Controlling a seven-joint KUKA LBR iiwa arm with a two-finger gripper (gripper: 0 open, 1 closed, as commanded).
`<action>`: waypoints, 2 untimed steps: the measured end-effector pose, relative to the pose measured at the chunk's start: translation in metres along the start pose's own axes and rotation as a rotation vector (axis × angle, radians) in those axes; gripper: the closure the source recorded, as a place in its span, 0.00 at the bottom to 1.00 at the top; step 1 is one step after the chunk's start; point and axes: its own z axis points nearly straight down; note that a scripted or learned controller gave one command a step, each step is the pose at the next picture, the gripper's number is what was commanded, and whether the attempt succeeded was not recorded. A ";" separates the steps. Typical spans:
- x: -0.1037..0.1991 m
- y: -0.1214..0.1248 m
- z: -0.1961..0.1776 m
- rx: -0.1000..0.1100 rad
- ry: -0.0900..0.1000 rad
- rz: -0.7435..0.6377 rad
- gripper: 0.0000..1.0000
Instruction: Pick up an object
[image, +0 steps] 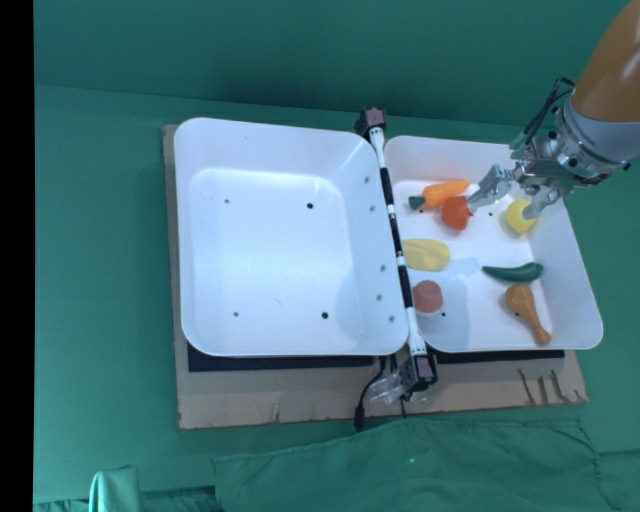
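The right bin (580, 318) holds several toy foods: an orange carrot (440, 192), a red piece (457, 212), a yellow lemon-like piece (519, 216), a pale yellow piece (427, 254), a dark green pepper (514, 271), a brownish round piece (427, 296) and an orange-brown drumstick shape (526, 310). My gripper (516, 195) hangs over the bin's far part, open, with one finger by the red piece and the other by the lemon piece. Nothing sits between the fingers.
The left bin (200, 160) lies beside the right one, split from it by a black-and-white bar (393, 240). Both rest on a cardboard sheet (300, 400) over green cloth. The grey and orange arm (605, 100) comes in from the upper right.
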 end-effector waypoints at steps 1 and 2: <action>-0.009 -0.005 0.055 0.001 0.000 0.002 0.00; -0.004 -0.013 0.110 0.002 0.001 0.000 0.00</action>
